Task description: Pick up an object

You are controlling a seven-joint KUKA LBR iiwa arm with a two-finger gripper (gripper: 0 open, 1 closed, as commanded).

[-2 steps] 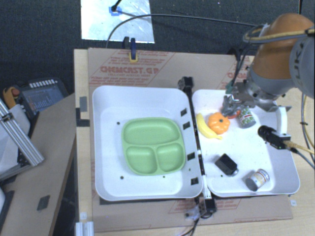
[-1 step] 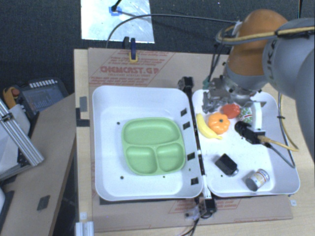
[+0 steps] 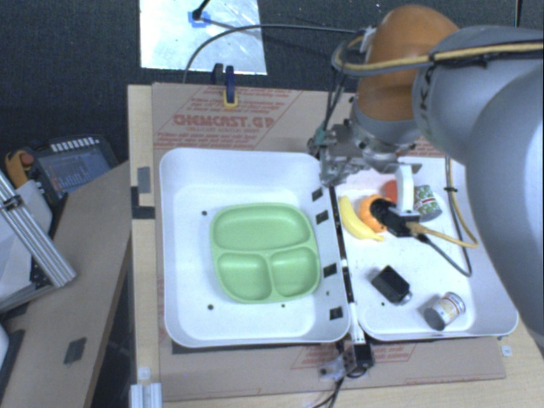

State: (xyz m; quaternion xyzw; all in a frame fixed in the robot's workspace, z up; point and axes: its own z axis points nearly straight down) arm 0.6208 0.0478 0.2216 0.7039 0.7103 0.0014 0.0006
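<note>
Hand [image 3: 333,170] low at the upper left corner of the right bin [image 3: 489,308], nothing visibly gripped; cannot tell open or closed. Just below and right: banana [image 3: 355,220], touching an orange ball [image 3: 371,208]. Pick apparently not yet made; grasp and lift left. Further out: black block [image 3: 391,283], silver can [image 3: 444,308], green divided plate [image 3: 262,252] in the left bin [image 3: 183,308]. Centre bin walls close beside the hand, crowding it.

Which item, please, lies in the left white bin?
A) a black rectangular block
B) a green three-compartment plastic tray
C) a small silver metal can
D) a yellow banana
B: the green three-compartment plastic tray lies alone in the left white bin, while the yellow banana, the small silver metal can and the black rectangular block sit in the right white bin.
</note>
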